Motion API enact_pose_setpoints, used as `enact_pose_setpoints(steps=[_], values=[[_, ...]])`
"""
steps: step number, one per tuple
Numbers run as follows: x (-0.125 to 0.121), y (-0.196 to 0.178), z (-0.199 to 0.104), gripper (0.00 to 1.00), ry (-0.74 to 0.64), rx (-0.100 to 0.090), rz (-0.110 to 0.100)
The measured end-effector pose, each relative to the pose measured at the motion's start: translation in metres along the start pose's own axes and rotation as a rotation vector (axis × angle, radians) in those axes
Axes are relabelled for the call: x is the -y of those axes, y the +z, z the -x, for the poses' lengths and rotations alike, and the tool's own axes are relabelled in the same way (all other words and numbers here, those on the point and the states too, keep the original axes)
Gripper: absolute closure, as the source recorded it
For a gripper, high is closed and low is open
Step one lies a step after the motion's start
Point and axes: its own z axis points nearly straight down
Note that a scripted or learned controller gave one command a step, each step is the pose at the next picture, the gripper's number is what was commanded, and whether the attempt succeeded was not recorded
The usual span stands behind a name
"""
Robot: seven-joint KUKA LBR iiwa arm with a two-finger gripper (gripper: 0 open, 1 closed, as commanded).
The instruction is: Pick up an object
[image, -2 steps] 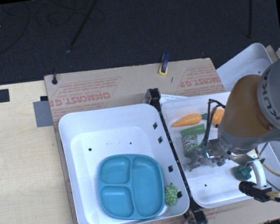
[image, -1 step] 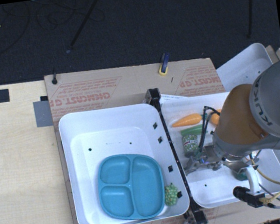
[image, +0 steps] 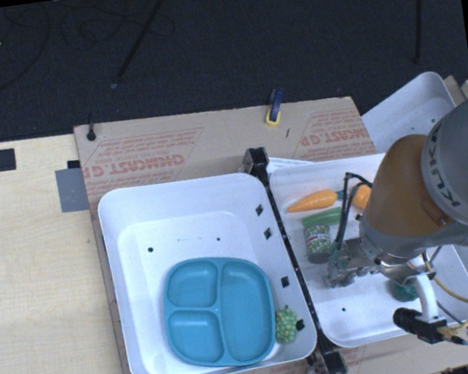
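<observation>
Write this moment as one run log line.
gripper: low in right bin, beside green can | carrot: untouched | left bin: blue plate, grapes

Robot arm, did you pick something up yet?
Not that the picture shows. The arm has reached into the right bin, and its gripper sits low near the green can, but nothing is visibly between its fingers. The carrot lies untouched. Grasping and lifting are left.

The arm (image: 417, 189) is covering most of the right bin (image: 360, 333), leaving bare floor only along its near edge. A blue plate (image: 218, 310) is filling the left bin's (image: 129, 241) lower half; its far half is lying open.
</observation>
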Motion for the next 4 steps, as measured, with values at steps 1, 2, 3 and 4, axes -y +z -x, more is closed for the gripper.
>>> enact_pose_setpoints(steps=[1,2,3,4], values=[[0.01,-0.053,0.003,1.0,-0.002,0.001,0.004],[0.013,-0.112,-0.004,1.0,-0.009,0.001,0.006],[0.013,-0.131,-0.003,1.0,-0.009,0.001,0.004],[-0.028,-0.127,-0.047,1.0,-0.013,0.0,0.003]])
